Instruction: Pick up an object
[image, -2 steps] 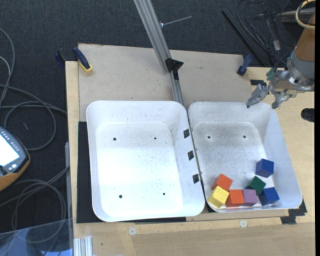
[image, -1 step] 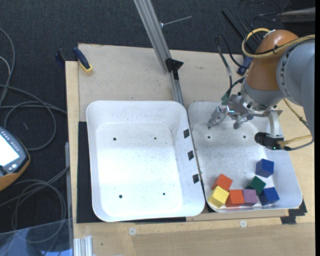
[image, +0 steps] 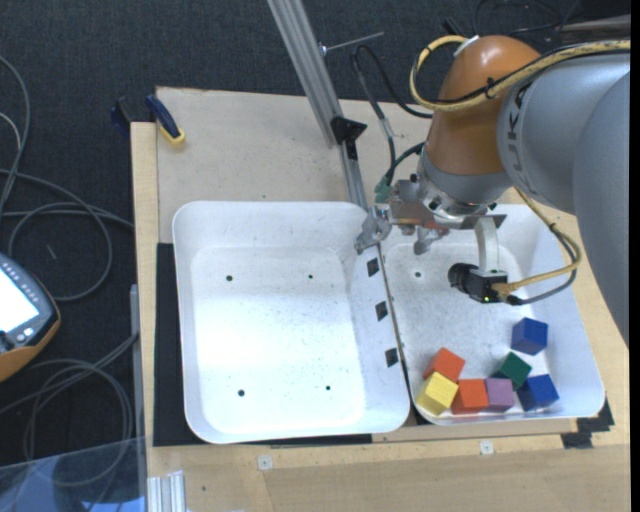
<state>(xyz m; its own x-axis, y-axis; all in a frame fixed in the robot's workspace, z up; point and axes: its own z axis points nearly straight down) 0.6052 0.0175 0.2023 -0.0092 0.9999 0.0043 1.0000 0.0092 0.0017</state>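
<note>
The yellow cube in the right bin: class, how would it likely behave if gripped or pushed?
The yellow cube looks rigid, so probably firm to grip. Flat faces suggest sliding, not rolling. Touching the orange cube and the bin wall, it may jam if pushed.

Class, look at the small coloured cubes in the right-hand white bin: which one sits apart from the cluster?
The upper blue cube. It stands alone, higher in the right bin, while the other blue cube touches the cluster.
</note>
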